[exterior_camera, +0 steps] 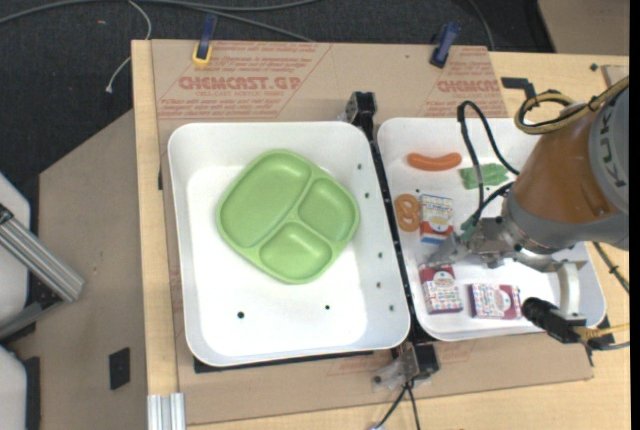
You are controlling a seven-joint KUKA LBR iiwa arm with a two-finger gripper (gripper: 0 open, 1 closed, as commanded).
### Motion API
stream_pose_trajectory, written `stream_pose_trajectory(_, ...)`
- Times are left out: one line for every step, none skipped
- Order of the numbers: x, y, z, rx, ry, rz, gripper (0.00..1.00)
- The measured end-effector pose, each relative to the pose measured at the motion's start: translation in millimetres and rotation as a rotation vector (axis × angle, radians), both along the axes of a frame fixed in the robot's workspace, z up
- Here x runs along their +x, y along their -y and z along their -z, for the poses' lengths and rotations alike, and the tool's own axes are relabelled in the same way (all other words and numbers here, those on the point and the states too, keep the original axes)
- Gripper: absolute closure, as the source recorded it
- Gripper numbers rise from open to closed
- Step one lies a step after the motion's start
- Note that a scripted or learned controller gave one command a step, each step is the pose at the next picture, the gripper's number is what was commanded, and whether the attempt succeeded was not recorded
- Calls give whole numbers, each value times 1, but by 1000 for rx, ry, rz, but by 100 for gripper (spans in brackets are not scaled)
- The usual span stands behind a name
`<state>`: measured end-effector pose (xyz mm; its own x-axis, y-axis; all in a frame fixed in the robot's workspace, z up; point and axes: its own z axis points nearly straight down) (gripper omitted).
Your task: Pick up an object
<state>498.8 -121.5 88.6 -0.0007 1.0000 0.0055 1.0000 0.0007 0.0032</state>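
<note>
The right bin (400, 140) holds several small items. An orange sausage (434, 160) lies at the back, with a green piece (487, 176) to its right. A brown pretzel (407, 211) sits by the bin's left wall, beside a small white carton with blue and red print (436, 216). Two pink-red packets (440, 289) (494, 301) lie near the front. My gripper (465, 242) hangs low over the middle of this bin, just right of the carton and above the left packet. Nothing visibly sits in it.
The left bin (190, 218) carries a green divided plate (289, 215). Black cables (478, 133) loop over the right bin's back, and the arm's grey and orange body (560, 188) covers its right side. Blue clamps (205, 46) hold the cardboard sheet at the back.
</note>
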Motion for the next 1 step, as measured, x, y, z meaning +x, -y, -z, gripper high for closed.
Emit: stream_pose_trajectory(2, -1, -13, 0, 8, 0, 100)
